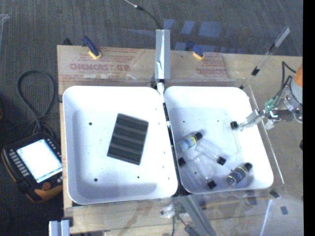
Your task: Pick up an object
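I see two shallow white bins side by side on a brown cardboard-covered bench (123, 68). The left white bin (78, 132) holds one thing: a flat dark grey ribbed rectangular pad (128, 138), lying tilted near the bin's middle, apart from all walls.

The right white bin (216, 100) holds the clutter. A small clear plastic bottle with a blue label and black cap (191, 141) lies on its side near the bin's left wall. A second small bottle with a dark blue and yellow label and black cap (239, 173) lies tilted near the bin's lower right corner. Between them I make out at least one clear, nearly see-through bottle with a black cap (211, 155); the transparent bodies blur into the white floor, so I can't count them for sure. More black caps show near the bottom wall and by the left wall.

The grey arm with orange band (298, 90) comes in from the right edge. Its two-finger gripper (235, 125) reaches over the right bin's upper right part, dark tip low near the bin floor, well apart from the bottles. I cannot tell how the tool's tip is set or whether it has hold of anything; it's too small and blurred.

A handheld controller with a bright screen (34, 163) sits left of the bench. Two blue-and-yellow clamps (91, 46) grip the bench's far edge.
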Controlling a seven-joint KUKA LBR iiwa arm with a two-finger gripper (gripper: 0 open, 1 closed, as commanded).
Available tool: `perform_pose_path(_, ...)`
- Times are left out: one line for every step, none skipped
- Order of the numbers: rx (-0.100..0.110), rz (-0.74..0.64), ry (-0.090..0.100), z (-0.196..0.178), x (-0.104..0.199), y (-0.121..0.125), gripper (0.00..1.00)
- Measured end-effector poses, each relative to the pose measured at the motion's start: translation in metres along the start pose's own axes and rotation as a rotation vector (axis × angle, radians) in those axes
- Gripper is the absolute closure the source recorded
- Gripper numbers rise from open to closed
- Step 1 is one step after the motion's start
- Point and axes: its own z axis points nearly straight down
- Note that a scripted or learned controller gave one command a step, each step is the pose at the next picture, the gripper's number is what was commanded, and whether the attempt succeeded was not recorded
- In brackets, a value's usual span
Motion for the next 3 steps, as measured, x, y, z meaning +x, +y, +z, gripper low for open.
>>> perform_pose_path(0.002, -0.089, 0.003, 0.068, 0.085, 0.054, 0.0)
perform_pose_path(0.001, -0.094, 0.002, 0.155, 0.093, 0.061, 0.0)
perform_pose_path(-0.012, -0.103, -0.007, 0.158, 0.101, 0.058, 0.0)
